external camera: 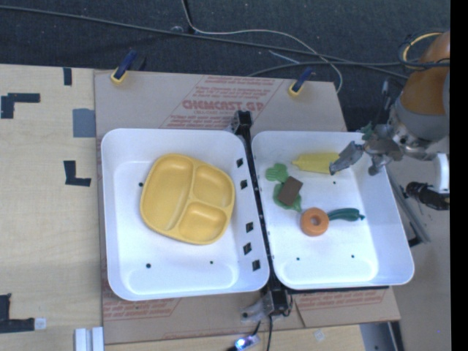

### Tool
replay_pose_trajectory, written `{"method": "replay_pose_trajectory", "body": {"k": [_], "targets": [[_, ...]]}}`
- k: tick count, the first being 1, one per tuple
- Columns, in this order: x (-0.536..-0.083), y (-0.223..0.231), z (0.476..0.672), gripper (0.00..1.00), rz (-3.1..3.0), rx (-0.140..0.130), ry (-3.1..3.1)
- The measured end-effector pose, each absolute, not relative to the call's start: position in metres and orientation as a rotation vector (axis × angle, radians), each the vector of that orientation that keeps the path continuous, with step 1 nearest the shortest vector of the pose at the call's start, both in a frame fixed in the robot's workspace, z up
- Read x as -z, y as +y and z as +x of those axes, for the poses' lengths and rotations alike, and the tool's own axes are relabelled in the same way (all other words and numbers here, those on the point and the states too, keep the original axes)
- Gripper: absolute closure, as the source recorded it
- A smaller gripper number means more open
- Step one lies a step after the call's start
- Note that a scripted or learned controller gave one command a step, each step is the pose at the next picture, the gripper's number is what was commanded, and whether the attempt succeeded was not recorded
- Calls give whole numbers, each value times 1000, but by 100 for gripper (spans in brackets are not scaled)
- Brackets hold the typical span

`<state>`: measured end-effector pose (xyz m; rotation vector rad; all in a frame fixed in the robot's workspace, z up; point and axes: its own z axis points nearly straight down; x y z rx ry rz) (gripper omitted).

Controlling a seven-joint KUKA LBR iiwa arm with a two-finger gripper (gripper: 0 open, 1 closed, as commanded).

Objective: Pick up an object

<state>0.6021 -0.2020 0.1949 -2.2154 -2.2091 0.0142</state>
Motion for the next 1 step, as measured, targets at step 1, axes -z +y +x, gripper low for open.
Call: {"method": "replay_pose_trajectory", "body": {"k": [1], "targets": [[-204, -202, 605, 0, -2219, -2, -2222]]}}
